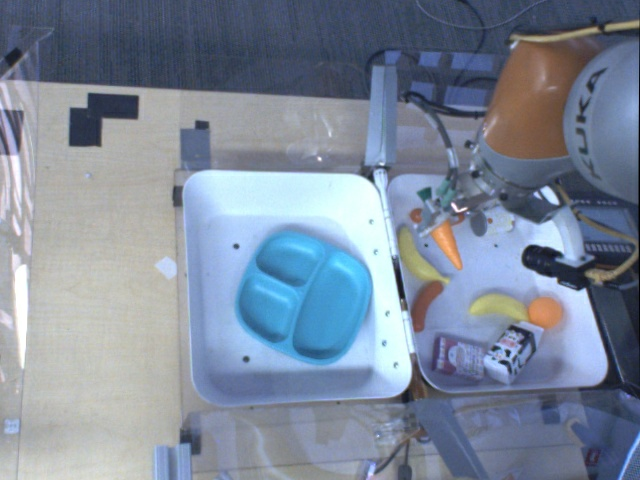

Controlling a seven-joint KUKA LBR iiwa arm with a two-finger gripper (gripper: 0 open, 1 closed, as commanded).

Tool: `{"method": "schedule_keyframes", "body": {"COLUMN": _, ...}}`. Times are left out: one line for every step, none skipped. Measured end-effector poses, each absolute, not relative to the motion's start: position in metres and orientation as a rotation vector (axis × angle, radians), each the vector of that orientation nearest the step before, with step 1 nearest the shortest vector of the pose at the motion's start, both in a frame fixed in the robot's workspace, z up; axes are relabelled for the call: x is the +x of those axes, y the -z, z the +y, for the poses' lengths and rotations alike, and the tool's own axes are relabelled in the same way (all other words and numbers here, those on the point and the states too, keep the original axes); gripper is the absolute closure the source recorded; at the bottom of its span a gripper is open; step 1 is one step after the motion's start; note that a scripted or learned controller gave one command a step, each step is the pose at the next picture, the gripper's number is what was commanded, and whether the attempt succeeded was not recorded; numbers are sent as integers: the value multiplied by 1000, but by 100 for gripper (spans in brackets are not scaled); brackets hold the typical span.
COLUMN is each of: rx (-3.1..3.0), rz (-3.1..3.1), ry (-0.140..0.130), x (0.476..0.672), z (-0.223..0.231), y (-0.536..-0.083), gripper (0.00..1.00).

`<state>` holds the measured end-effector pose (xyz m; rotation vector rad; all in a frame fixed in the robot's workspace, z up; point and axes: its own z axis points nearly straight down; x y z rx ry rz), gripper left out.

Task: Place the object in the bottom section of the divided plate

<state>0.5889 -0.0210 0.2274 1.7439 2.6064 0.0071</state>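
Nearest camera, right bin [590,368]: two small cartons [487,356] side by side, orange ball [545,312], yellow banana [497,307], red sausage [426,304]. Left bin [205,268]: blue divided plate [303,294], sections bare. Farther back, second banana [417,255] by divider. Carrot [449,244] (orange, tip pointing down) directly under gripper [447,204]; possibly touching, grip state unclear.

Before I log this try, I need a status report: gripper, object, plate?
Gripper over right bin, at carrot's top end. Grasp unconfirmed. Blue divided plate in left bin. Banana beside the carrot.
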Motion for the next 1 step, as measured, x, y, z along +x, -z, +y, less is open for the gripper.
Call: {"method": "schedule_keyframes", "body": {"rx": 1644, "rz": 2667, "ry": -8, "x": 659, "z": -30, "y": -338, "gripper": 100}}
